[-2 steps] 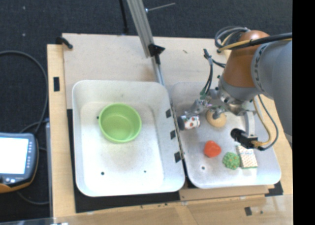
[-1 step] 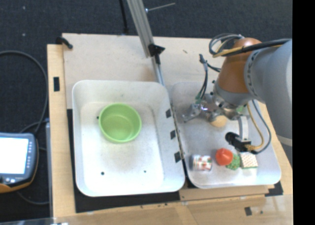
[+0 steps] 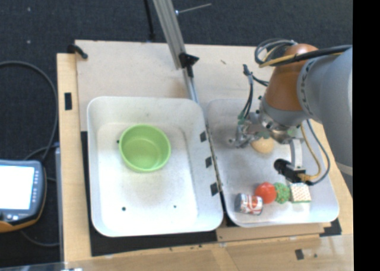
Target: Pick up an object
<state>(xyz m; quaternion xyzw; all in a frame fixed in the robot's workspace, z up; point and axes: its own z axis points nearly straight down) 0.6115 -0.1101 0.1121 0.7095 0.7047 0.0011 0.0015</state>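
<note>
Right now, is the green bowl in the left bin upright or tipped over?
Upright. The green bowl rests on the floor of the left bin with its round opening facing up, inside visible, nothing in it.

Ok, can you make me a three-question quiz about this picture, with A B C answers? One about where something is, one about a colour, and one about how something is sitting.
1. Where is the bowl?
A. left bin
B. right bin
C. on the floor

2. What colour is the bowl?
A. red
B. blue
C. green

3. How does the bowl sit?
A. upside down
B. upright, open side up
C. on its side

Answers: 1 A, it sits in the bin away from the arm. 2 C, it is light green. 3 B, we can look down into its hollow.
</note>
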